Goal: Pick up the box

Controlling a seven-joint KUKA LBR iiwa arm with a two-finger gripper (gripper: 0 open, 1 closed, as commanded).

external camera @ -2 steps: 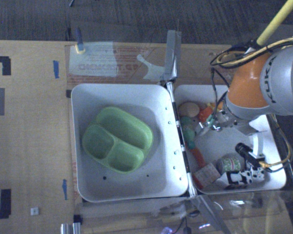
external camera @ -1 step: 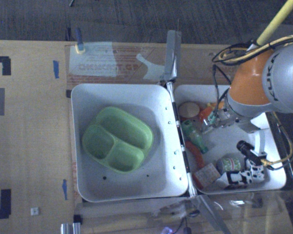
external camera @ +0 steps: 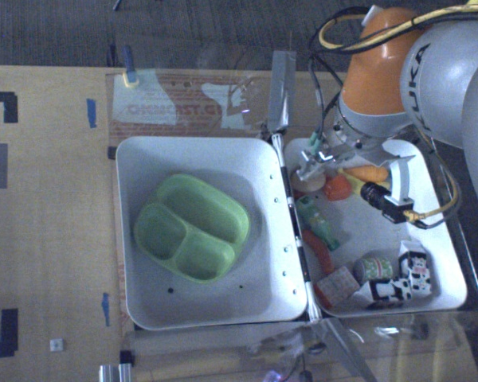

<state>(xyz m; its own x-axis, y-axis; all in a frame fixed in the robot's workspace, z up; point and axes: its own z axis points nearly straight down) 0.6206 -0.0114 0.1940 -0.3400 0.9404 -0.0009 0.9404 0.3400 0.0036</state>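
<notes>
The gripper hovers low at the far end of the right bin, well away from the box (pinkish, tilted) lying at that bin's near end. It should travel there and descend squarely over the box. The wrist's clutter hides the gripper's state: cannot tell.

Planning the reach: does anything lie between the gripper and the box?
Yes. In the right bin, a green bottle and a red item lie in line between the gripper and the box near the front wall.
</notes>
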